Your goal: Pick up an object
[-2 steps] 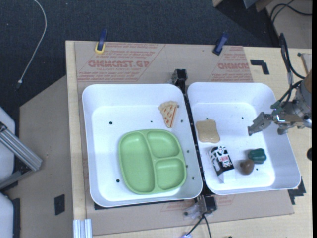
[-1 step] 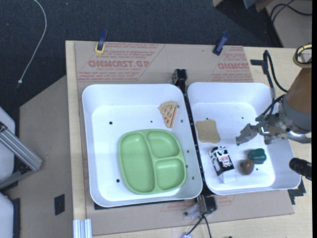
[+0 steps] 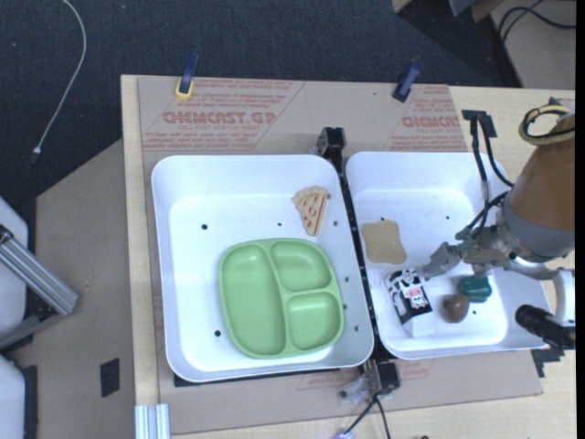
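1. Objects lie in both white bins on the bench; none is between the fingers.
2. Right bin [image 3: 430, 167] holds four things: a tan slice [image 3: 383, 240] near its left wall, a black-and-white cow toy [image 3: 409, 294] just below the slice, a brown ball [image 3: 455, 308] to the cow's right, and a teal piece [image 3: 475, 288] just above the ball.
3. Left bin [image 3: 183, 245] holds a green divided plate [image 3: 279, 295] with three compartments, and a waffle wedge [image 3: 312, 209] near the bin's upper right corner, apart from the plate.
4. Arm [image 3: 544, 195] reaches in from the right, over the right bin.
5. Gripper [image 3: 437, 262] points left and down, its tip above the bin floor between the slice and the teal piece, close to the cow.
6. Whether the claw is open or closed cannot be told; the fingers are too small and blurred at this slant.
7. Clamps [image 3: 186, 76] sit at the board's far edge, behind the bins.
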`<act>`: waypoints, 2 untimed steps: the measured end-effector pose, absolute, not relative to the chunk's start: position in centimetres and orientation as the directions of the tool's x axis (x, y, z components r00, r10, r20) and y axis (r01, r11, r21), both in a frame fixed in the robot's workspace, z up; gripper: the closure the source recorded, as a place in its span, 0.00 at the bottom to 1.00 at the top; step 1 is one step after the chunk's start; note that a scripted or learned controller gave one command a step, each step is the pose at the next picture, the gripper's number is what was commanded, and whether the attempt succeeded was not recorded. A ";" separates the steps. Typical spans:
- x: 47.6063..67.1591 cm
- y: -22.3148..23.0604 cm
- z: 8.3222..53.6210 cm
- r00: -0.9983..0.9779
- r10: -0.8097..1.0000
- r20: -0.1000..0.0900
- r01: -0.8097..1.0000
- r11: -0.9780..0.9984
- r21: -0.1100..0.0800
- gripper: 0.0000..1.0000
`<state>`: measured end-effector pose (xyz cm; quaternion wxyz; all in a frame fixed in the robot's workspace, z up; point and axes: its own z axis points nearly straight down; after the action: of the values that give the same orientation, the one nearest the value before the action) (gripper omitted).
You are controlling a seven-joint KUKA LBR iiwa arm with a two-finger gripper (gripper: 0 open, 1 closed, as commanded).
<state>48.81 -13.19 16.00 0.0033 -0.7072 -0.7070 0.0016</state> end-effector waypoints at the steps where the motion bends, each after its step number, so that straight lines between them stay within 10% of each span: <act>1: 48.8 -12.9 11.9 0.001 1.000 0.002 1.000 -0.001 0.000 0.00; 2: 49.1 -12.9 13.3 0.001 1.000 -0.002 1.000 0.000 0.011 1.00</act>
<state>49.06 -12.93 13.32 -0.0046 -0.7073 -0.7069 -0.0030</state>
